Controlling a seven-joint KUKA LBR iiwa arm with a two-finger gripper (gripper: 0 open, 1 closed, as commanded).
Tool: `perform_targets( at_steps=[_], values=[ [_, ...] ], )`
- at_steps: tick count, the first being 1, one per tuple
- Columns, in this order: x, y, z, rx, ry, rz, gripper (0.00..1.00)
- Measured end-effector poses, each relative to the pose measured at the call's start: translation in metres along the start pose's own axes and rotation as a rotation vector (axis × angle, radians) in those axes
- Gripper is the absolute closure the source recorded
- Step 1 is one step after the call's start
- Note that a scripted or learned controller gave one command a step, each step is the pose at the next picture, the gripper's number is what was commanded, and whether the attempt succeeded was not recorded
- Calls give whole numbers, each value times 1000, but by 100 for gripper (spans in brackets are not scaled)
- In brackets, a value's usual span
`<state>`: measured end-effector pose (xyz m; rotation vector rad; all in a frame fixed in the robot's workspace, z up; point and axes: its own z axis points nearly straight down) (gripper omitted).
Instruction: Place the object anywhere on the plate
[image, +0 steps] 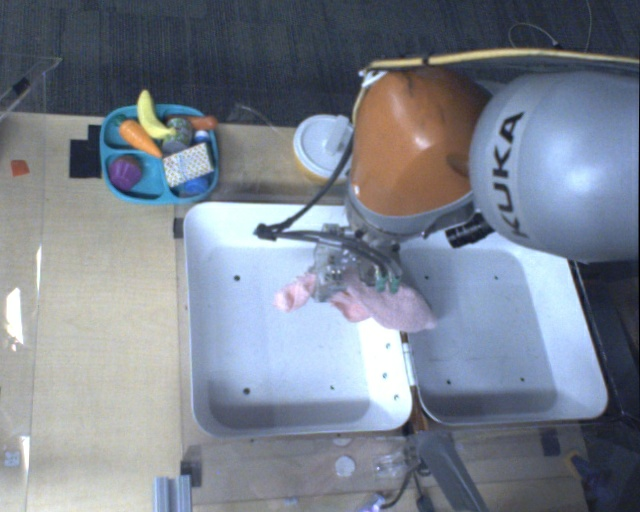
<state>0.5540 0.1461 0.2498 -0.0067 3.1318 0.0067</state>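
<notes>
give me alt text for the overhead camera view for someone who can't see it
A grey and orange robot arm reaches in from the right, its pincer over a crumpled pink cloth draped across the seam between two shallow white bins. A blue divided plate of toy food sits on the bench beyond the left bin.

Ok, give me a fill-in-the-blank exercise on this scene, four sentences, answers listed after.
1. The pink cloth drapes over the wall between the two white ____.
2. The pincer is above the ____ bin.
3. The blue tray holds a yellow toy ____.
4. The band above the arm's wrist is ____.

Answers: bins; left; banana; orange
</notes>
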Motion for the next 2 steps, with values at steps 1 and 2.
perform_targets(
  at_steps=[1,2],
  values=[
    [22,42,17,0,2,0,100],
    [22,42,17,0,2,1,0]
  ],
)
